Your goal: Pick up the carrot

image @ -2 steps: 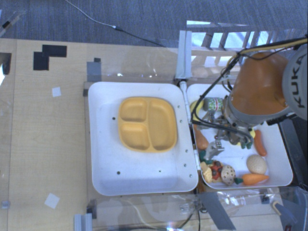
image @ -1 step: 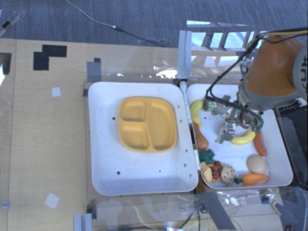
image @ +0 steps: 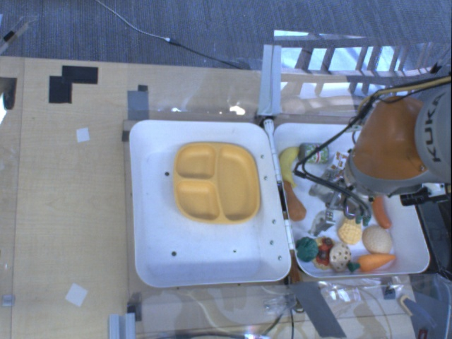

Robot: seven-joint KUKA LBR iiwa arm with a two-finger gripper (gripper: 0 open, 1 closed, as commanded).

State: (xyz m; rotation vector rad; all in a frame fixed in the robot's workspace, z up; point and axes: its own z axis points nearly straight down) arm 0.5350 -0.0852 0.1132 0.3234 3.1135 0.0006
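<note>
An orange carrot (image: 376, 261) lies along the front wall of the right bin (image: 421, 249). A second orange, cone-shaped piece (image: 294, 205) rests by that bin's left wall, and a red-orange stick (image: 381, 212) lies under the arm. My gripper (image: 336, 214) hangs low over the middle of the right bin. It is between the cone-shaped piece and the red-orange stick, and just behind a yellow corn piece (image: 349, 230). I see nothing held in it. The orange wrist band (image: 385, 143) hides the bin's back right part.
The left bin (image: 152, 210) holds a yellow divided plate (image: 215, 181). Crowding the right bin are a yellow fruit (image: 287, 162), a green can (image: 313, 152), broccoli (image: 306, 247), a beige round item (image: 376, 240), a dotted ball (image: 340, 257) and small red pieces (image: 325, 248).
</note>
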